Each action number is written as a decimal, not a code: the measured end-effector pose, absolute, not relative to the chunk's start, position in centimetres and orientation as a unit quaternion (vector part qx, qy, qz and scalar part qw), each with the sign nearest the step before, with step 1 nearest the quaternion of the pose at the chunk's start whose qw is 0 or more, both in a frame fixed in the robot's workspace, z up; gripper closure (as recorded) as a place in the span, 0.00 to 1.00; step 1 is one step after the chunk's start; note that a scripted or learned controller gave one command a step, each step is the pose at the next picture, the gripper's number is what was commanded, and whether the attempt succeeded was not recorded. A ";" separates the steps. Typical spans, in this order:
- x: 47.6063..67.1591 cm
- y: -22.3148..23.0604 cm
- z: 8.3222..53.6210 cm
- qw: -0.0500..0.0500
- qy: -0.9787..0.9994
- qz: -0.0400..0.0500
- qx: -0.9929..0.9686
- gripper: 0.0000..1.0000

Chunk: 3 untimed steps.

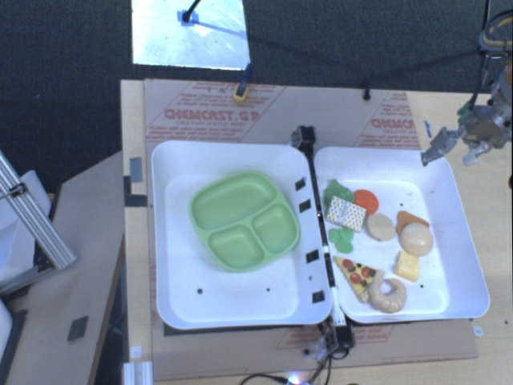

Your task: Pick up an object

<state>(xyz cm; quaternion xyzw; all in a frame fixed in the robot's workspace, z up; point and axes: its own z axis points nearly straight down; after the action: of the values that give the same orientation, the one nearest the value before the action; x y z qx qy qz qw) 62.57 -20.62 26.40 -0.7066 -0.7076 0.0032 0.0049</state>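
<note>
While raised, the claw (450,147) hangs open above the right bin's (465,239) far corner.

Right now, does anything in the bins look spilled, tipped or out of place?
Nothing stands out. The green tray lies flat in the left bin, and the toy foods, pizza slice included, lie clustered in the right bin.

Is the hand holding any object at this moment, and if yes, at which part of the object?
Nothing is held. The hand is open above the far right corner of the right bin, with no object between its fingers; the toy food lies in the bin.
</note>
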 end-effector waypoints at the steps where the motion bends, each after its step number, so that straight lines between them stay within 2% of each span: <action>1: 62.7 -20.6 27.0 0.001 -0.708 0.001 -0.706 0.00; 3: 62.3 -19.9 17.8 0.003 -0.708 0.002 -0.706 0.00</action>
<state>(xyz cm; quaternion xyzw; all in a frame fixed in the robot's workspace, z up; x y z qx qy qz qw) 62.31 -19.88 17.85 -0.7060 -0.7082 0.0016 0.0029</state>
